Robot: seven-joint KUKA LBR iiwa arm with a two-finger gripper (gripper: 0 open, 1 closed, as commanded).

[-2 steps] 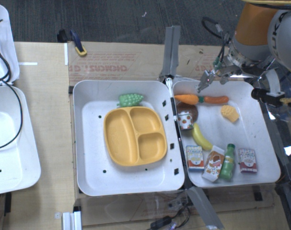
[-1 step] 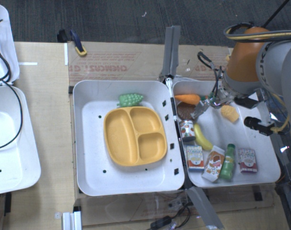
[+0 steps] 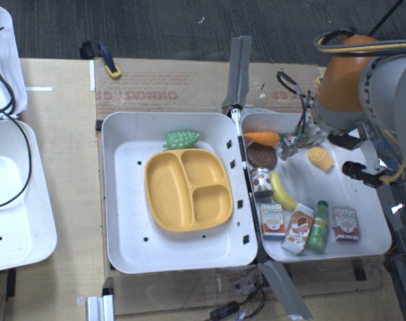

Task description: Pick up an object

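The right bin (image 3: pixel 363 243) holds several small things: an orange carrot (image 3: pixel 261 138), a brown round cookie (image 3: pixel 261 156), a small can (image 3: pixel 261 180), a yellow banana (image 3: pixel 281 191), a yellow chunk (image 3: pixel 320 158), two juice cartons (image 3: pixel 272 220) (image 3: pixel 297 229), a green bottle (image 3: pixel 318 226) and a red-and-white packet (image 3: pixel 344 223). My gripper (image 3: pixel 287 144) hangs low at the bin's back, just right of the carrot and cookie and left of the yellow chunk. Nothing shows between its fingers.
The left bin (image 3: pixel 122 239) holds a yellow three-part plate (image 3: pixel 188 189) with a green bunch of grapes (image 3: pixel 181 139) behind it. A grey divider post (image 3: pixel 239 69) rises between the bins. The arm's orange band (image 3: pixel 343 79) looms over the right bin's back corner.
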